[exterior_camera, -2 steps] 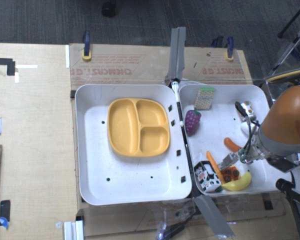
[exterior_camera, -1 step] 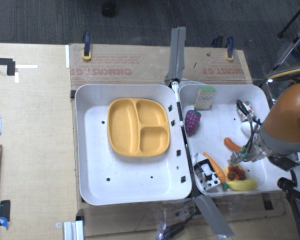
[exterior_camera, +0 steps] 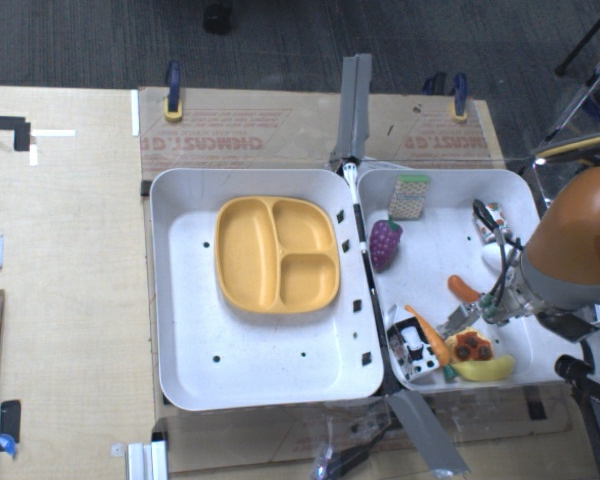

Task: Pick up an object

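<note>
The right bin (exterior_camera: 450, 183) holds several small objects. Purple grapes (exterior_camera: 384, 243) lie by its left wall, with a green speckled block (exterior_camera: 409, 197) behind them. Near the front lie an orange carrot (exterior_camera: 427, 333), a white and black item (exterior_camera: 412, 353), a red fruit piece (exterior_camera: 470, 347) and a yellow banana (exterior_camera: 483, 370). A short orange piece (exterior_camera: 463, 288) lies mid-bin. My gripper (exterior_camera: 467, 318) hangs low over the front right of this bin, just above the red piece and between it and the short orange piece. Nothing shows held in it.
The left bin (exterior_camera: 180, 298) bears a yellow divided plate (exterior_camera: 277, 254). A small red, white and black item (exterior_camera: 488, 215) lies at the right bin's back right. A metal divider (exterior_camera: 355, 108) stands between the bins at the back. The arm's orange band (exterior_camera: 580, 223) overhangs the right wall.
</note>
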### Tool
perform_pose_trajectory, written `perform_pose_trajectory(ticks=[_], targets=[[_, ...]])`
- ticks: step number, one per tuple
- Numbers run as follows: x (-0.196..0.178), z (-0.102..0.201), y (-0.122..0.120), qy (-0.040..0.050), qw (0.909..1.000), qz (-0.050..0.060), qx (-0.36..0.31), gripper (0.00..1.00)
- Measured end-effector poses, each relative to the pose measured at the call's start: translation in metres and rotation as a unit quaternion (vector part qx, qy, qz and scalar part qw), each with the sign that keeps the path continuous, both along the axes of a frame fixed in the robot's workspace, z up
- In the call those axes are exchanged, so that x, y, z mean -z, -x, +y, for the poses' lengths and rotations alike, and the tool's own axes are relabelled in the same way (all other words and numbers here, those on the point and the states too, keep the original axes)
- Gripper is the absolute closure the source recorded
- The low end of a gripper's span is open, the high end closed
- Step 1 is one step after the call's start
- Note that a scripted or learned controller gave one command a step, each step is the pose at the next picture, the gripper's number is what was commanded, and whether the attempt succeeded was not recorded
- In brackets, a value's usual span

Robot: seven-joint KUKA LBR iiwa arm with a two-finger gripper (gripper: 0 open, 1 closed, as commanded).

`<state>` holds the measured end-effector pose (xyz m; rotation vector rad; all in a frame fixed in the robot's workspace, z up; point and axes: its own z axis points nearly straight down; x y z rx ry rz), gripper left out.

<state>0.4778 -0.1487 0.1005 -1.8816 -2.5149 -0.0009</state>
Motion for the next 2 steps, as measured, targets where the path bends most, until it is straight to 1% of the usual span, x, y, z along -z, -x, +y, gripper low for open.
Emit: perform_pose_trajectory(ticks=[1, 2], targets=[[0.0094, -0.011, -0.0586, 0.0011, 0.9981, 0.0, 0.062, 0.0], [0.0007, -0.0112, -0.0588, 0.0016, 0.9982, 0.001, 0.061, 1.0]])
